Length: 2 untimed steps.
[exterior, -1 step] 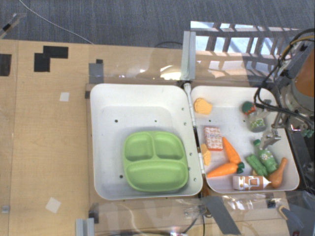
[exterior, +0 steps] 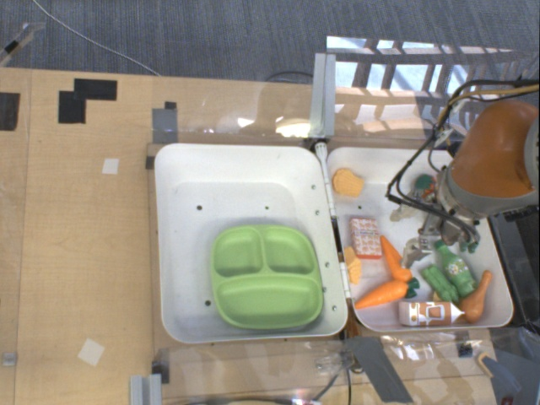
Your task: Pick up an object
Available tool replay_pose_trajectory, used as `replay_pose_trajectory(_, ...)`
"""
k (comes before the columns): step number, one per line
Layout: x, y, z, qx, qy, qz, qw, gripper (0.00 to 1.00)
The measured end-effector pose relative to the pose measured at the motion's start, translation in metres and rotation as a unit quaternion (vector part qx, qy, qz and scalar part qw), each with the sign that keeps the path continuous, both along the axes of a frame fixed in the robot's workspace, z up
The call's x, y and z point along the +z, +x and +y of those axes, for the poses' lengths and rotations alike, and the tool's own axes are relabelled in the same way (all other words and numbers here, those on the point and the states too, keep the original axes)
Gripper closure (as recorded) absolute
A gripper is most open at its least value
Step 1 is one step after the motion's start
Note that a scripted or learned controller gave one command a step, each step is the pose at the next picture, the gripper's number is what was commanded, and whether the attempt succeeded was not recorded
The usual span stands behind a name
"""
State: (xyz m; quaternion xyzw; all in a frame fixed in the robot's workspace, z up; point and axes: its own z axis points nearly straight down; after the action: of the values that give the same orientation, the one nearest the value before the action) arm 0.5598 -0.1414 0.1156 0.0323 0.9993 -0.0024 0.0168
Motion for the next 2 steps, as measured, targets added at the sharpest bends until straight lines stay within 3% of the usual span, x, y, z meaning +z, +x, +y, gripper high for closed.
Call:
replay_pose_trajectory(1,-0.025,-0.006,0.047,-0.005,0.0027,0.007,1.0000,0.00)
replay_pose_trajectory(2,-0.025,-0.051,0.001,0.023,0.0003,0.007,0.9997,0.00)
